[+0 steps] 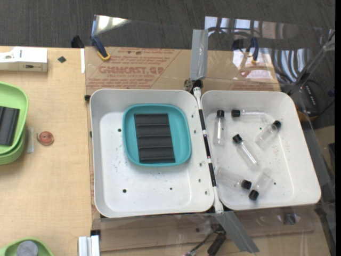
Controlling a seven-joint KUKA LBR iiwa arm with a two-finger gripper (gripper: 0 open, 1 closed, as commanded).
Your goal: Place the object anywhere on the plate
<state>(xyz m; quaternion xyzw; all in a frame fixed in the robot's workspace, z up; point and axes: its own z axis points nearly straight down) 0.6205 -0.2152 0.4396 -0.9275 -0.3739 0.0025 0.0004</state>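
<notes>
**Vials in the right bin, plate in the left**

Several clear vials [244, 149] (black-capped) lie scattered in the right bin [298, 193]. The teal plate [157, 135], holding a dark ribbed insert [155, 138], sits in the left bin [106, 191]. Red lettering on the far cardboard [133, 68] is too blurred to read.

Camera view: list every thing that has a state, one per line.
Teal plate: flat in the left bin, a dark ridged insert on it, no vial on it.
Vials: six or so, capped, lying scattered in the right bin.
Left bin: holds the plate.
Right bin: holds the vials.
Green trays: stacked at the bench's left edge.
</notes>
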